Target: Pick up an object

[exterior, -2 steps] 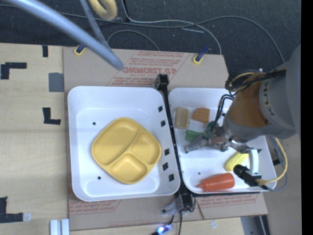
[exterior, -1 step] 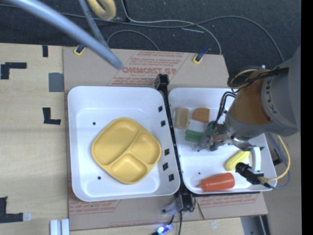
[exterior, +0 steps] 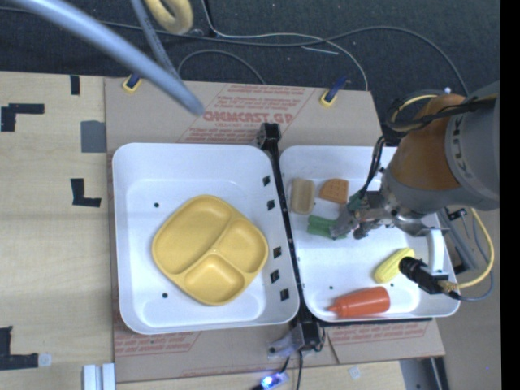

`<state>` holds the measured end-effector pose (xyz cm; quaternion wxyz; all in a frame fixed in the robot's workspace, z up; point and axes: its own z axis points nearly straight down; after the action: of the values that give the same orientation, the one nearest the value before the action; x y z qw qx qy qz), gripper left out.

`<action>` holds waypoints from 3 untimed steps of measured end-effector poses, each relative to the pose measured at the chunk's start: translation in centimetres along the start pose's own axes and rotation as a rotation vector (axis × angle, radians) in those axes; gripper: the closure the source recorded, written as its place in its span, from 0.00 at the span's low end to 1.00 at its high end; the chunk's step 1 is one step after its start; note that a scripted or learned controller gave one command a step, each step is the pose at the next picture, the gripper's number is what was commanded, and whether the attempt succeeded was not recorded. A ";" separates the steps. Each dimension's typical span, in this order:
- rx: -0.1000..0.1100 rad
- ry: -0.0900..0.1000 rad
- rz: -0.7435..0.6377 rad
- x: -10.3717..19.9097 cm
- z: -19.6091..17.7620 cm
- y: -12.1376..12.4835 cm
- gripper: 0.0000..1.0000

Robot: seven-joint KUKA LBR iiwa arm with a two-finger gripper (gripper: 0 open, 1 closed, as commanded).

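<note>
Arm (exterior: pixel 443 157) in from 3 o'clock, grey with orange band, wrist over the right bin (exterior: pixel 422 311). Gripper (exterior: pixel 355 222) low over that bin's centre, pointing toward 9 o'clock. Fingertips right at the green block (exterior: pixel 322 226), which lies at the gripper's 9 o'clock; contact likely but block not clearly between the fingers, so no confirmed grasp. Open or clenched: cannot tell, too dark and cluttered at the tips.

Right bin contents:
- green block, left of centre, near the divider
- tan block (exterior: pixel 302 195) at 12 o'clock of the green one, just beside it
- orange-brown piece (exterior: pixel 334 190) at 3 o'clock of the tan block, near it, apart
- yellow piece (exterior: pixel 393 265) at 4 o'clock of the gripper, black cable end touching its right side
- red-orange bottle (exterior: pixel 360 302) on its side along the 6 o'clock wall, well apart from the gripper

Left bin (exterior: pixel 130 218): yellow divided plate (exterior: pixel 210 249), three compartments, sitting flat near centre, rotated off-square.

Bins touching along the shared edge, on cardboard (exterior: pixel 244 108).
</note>
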<state>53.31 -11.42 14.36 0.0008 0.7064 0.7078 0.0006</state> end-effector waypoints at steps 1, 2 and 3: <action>-0.002 -0.001 -0.001 0.9 -5.4 0.7 1.00; -0.002 -0.001 0.000 0.9 -10.7 0.8 1.00; 0.005 0.000 -0.002 6.3 -9.0 -0.4 1.00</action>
<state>52.91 -5.16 23.37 -0.0010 0.7056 0.7086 -0.0009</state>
